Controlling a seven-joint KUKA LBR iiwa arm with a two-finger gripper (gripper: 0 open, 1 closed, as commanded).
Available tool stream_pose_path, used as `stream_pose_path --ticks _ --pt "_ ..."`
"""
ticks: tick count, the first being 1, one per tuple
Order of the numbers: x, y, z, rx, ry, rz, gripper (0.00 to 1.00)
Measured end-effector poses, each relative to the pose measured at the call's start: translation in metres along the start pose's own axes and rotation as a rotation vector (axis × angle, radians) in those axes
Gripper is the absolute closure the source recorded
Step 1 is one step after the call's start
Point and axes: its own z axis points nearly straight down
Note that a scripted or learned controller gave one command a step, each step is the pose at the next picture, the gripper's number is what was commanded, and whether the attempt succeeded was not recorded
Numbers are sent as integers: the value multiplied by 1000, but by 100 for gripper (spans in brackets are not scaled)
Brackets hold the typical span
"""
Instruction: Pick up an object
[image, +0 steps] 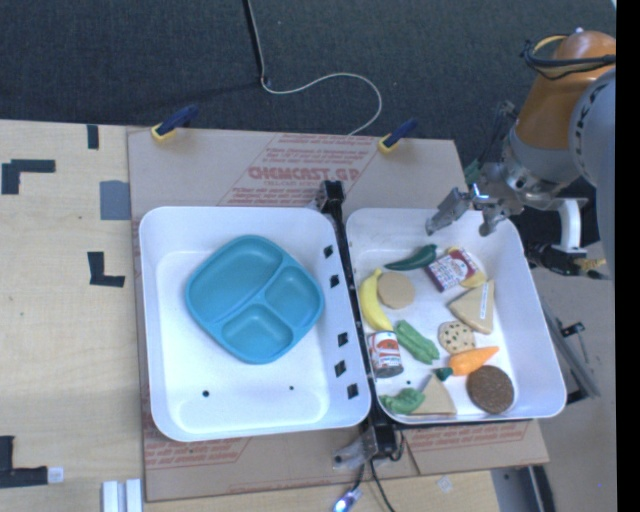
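Grey gripper (466, 211), fingers apart and holding nothing, upper right: drop straight onto the red packet (452, 269), then squeeze.

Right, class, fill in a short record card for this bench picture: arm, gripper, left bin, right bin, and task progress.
arm: grey with orange band, reaching in at upper right
gripper: open, above the right bin's far rim, holding nothing
left bin: one blue divided plate
right bin: toy food, including a banana, carrot, chocolate cookie, chip cookie, small can, green pepper
task progress: nothing picked up yet
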Motion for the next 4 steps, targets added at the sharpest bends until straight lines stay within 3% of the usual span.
stream_pose_path --ticks 1,2,4 --pt "48 -35 30 6 2 -2 0" --pt "46 -34 20 4 1 -1 100" --pt "47 -34 5 12 3 -3 100"
